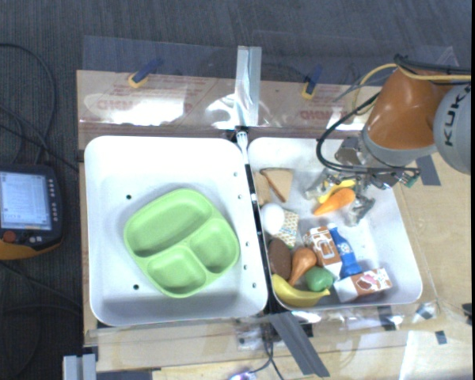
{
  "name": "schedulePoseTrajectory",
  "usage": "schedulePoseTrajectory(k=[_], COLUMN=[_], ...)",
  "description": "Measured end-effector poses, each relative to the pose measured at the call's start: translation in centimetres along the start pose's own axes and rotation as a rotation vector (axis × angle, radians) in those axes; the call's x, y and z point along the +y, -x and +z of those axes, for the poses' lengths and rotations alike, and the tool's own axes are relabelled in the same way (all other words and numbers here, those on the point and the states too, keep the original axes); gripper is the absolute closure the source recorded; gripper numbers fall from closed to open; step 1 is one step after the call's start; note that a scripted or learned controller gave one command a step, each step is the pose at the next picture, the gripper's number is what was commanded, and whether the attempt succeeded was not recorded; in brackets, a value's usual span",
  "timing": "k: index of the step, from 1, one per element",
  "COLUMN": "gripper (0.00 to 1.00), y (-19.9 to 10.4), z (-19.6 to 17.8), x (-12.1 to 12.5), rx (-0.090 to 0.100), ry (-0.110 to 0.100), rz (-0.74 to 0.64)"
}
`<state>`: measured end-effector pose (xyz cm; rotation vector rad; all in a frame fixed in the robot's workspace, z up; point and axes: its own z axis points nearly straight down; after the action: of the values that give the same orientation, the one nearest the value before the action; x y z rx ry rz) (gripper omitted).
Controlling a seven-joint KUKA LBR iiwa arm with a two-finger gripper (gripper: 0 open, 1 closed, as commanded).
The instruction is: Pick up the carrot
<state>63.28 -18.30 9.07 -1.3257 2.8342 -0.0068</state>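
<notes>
You've got the arm [416, 113] coming in from the right, with the gripper [342, 195] hanging over the upper part of the right bin [408, 252]. The carrot [335, 201] sits right at the fingertips, lying tilted with its fat end up toward the right. It looks pinched between the fingers, so I'd call it clamped on the carrot, though the wrist hides a lot of the view there.

Below it in the same bin you can see a pile of stuff: a toast slice [277, 184] near the top left corner, a white egg [272, 216] just under that, a blue and white carton [336, 252] in the middle, a small box [366, 282] near the lower right, a banana [297, 293] along the bottom edge, and a green lime [320, 279] touching it.

The left bin [111, 165] holds a green divided plate [182, 241], sitting tilted, well apart from the carrot. There's a pendant [20, 210] off on the floor to the left.
</notes>
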Motion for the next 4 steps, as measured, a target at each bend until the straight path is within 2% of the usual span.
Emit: schedulePoseTrajectory(k=[1, 2, 3, 4], gripper=[0.00, 0.00, 1.00, 1.00], y=[-1.2, -1.2, -0.9, 0.0], z=[-0.1, 0.0, -1.3, -2.6], x=[4.6, 2.5, 2.4, 10.1], rx=[0.000, -0.002, -0.007, 0.003], ry=[-0.004, -0.001, -0.006, 0.013], rz=[0.051, -0.318, -0.317, -0.615])
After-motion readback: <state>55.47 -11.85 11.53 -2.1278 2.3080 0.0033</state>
